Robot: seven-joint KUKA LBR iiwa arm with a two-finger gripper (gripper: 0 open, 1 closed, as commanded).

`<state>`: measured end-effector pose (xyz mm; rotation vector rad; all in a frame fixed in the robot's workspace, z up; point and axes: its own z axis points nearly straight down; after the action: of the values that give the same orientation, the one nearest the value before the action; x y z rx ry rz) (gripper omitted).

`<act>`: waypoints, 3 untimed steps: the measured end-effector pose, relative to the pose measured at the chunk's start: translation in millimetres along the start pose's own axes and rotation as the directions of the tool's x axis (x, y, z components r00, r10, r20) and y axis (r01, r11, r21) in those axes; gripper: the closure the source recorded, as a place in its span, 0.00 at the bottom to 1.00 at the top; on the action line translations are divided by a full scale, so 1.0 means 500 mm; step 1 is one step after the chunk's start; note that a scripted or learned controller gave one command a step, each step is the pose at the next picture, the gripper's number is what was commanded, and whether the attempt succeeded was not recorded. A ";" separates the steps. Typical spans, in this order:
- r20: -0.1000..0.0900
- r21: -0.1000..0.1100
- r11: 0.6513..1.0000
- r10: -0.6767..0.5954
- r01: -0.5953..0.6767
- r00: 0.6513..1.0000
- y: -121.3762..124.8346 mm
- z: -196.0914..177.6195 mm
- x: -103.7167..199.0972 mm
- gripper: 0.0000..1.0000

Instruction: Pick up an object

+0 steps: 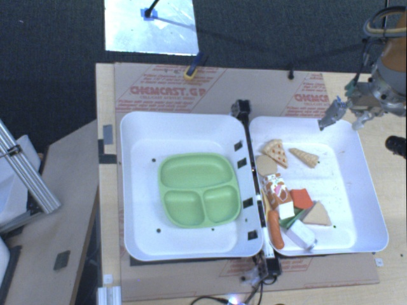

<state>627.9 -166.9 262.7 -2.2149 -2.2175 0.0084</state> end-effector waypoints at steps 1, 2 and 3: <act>0.002 -0.011 1.000 -0.002 0.002 1.000 0.004 -0.014 0.001 0.00; 0.002 -0.008 1.000 -0.001 0.001 1.000 0.010 0.070 0.002 0.00; 0.001 -0.008 1.000 -0.004 0.004 1.000 0.016 0.178 0.022 0.00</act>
<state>635.1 -156.0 173.8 -2.2147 -2.2267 0.0006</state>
